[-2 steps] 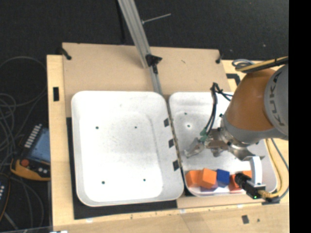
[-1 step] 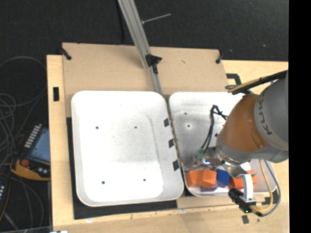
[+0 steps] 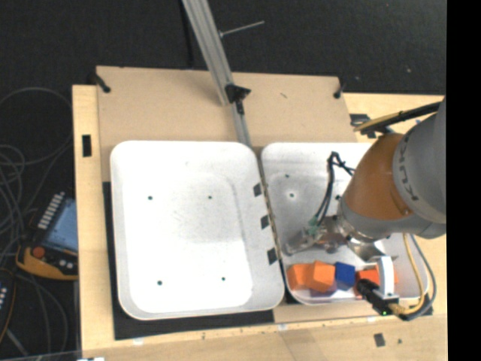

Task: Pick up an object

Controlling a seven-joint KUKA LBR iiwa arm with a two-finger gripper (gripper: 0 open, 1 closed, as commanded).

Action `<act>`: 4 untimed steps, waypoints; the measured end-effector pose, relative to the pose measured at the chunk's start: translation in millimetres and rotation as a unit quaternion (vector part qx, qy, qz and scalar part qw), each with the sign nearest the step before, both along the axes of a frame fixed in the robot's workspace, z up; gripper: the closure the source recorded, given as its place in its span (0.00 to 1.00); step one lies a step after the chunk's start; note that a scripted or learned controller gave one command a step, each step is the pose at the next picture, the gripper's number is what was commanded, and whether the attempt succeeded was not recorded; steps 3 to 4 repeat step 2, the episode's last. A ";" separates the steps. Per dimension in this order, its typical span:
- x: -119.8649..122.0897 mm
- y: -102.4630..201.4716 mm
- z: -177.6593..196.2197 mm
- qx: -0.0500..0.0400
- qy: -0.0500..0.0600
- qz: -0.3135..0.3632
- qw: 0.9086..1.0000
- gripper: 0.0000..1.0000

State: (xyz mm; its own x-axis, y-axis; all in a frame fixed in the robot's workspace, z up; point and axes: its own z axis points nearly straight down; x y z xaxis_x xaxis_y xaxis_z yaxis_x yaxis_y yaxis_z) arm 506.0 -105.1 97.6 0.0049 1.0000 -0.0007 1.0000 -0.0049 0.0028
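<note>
1. The arm [image 3: 398, 186] reaches in from the right over the right bin [image 3: 289, 168]. Its orange band and grey body cover most of that bin's right half.
2. The pincer [image 3: 319, 235] sits low over the middle of the right bin, below the wrist, towards the divider between the bins.
3. Pincer state: cannot tell. Its tips are small, dark and blurred against the bin floor.
4. Nothing can be seen between its tips.
5. The orange block [image 3: 312, 275] lies just below the pincer, on the near floor of the right bin. It is close to the pincer, but contact cannot be confirmed.
6. The blue block [image 3: 345, 274] lies beside the orange block, on its right, below and right of the pincer.
7. A smaller orange piece [image 3: 368, 276] lies right of the blue block, partly behind a white fitting.
8. A dark cable [image 3: 331, 179] runs from above the pincer down along the wrist.
9. The left bin [image 3: 188, 224] lies well to the left of the pincer, across the divider.
10. A grey rail [image 3: 214, 51] slants up and away from the pincer, above the bins.
</note>
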 end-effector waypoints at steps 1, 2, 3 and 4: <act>-20.4 18.0 0.8 -0.002 -0.003 -0.003 1.000 0.00; -19.7 19.7 103.4 -0.001 -0.004 0.004 1.000 0.00; -19.7 19.7 103.4 -0.001 -0.004 0.004 1.000 0.00; -19.7 19.7 103.4 -0.001 -0.004 0.004 1.000 0.00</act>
